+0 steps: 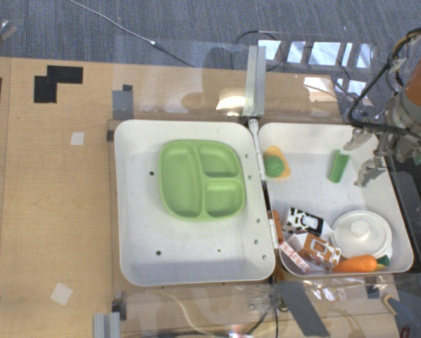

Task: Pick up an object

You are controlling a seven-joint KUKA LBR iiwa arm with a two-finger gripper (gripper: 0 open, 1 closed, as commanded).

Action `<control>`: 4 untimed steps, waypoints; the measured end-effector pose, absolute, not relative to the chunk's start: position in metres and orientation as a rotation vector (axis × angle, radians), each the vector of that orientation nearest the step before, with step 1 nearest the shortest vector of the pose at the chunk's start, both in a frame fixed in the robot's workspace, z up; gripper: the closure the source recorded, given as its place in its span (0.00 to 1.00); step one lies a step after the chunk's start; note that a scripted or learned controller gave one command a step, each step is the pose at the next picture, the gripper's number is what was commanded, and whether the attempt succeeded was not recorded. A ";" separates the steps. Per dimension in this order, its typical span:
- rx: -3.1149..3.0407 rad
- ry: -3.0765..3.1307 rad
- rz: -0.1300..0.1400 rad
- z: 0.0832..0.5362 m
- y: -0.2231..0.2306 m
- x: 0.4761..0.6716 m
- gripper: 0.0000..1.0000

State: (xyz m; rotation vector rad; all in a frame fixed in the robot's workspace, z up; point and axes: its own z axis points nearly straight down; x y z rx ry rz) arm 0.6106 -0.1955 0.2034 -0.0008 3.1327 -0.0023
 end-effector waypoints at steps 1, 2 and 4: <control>0.043 3.140 -0.001 0.091 -0.143 0.670 0.00; -0.203 3.107 -0.015 0.229 -0.188 0.668 0.00; -0.654 3.052 -0.014 0.232 -0.206 0.673 0.00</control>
